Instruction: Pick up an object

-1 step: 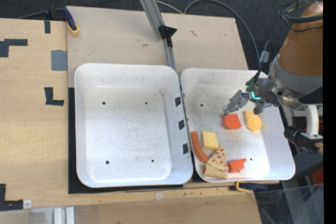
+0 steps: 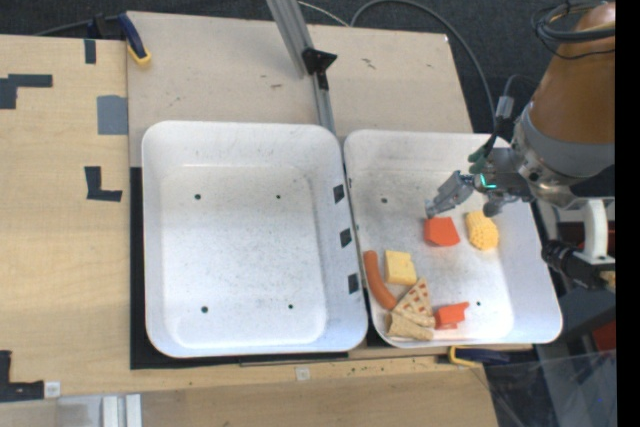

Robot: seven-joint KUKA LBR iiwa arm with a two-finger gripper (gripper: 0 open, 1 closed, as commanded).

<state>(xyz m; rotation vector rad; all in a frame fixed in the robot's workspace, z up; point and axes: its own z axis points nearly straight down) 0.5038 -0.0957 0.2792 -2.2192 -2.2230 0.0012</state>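
Pale wooden bench (image 2: 60, 245) on dark carpet, bearing two shallow white bins side by side. Left bin (image 2: 170, 315): white, finely speckled. Right bin (image 2: 400, 155): all items gathered toward its near edge and middle. Grey arm with orange band (image 2: 575, 85) entering over right bin's right edge; gripper (image 2: 468, 195) low over bin's middle, fingers spread apart, nothing between them. Orange-red rounded piece (image 2: 441, 232): directly below and just beside left fingertip, contact not discernible. Yellow bumpy corn-like piece (image 2: 483, 233): just beside right fingertip, toward right edge. Yellow block (image 2: 401, 267), orange-red sausage shape (image 2: 377, 279), tan wedge with red dots resembling pizza slice (image 2: 413, 308), small red-orange piece (image 2: 452, 315): clustered near bin's near-left corner, well apart from gripper. Readable labels or writing: none discernible at this resolution.
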